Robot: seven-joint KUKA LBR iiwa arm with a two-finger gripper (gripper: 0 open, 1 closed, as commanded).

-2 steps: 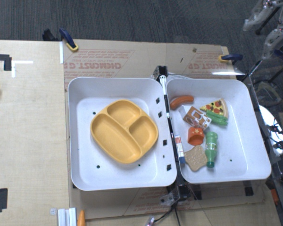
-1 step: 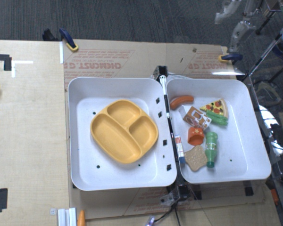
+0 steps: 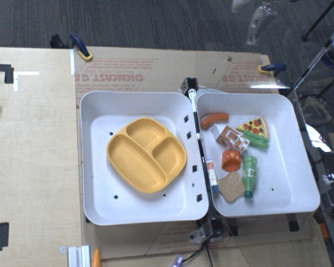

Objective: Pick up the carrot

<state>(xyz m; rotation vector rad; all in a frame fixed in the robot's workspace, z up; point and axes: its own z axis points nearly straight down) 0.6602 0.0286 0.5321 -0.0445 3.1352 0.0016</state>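
The carrot point(image 3: 231, 161) looks like a short orange stub lying in the middle of the right bin point(image 3: 289, 149). It sits between a brown-wrapped snack point(image 3: 232, 138) above it and a slice of brown bread point(image 3: 231, 187) below, with a green bottle point(image 3: 249, 174) touching its right side. My gripper point(image 3: 256, 22) hangs high at the top right, beyond the bench's far edge and well away from the carrot, with nothing seen in it. It is pale and blurred.
The right bin also holds a reddish sausage point(image 3: 214, 119), a pizza slice point(image 3: 256, 127), a green pod point(image 3: 258, 142) and a pen point(image 3: 211, 177) along its left wall. A yellow divided plate point(image 3: 147, 154) lies in the left bin point(image 3: 94, 166). Blue clamps point(image 3: 80, 46) grip the back edge.
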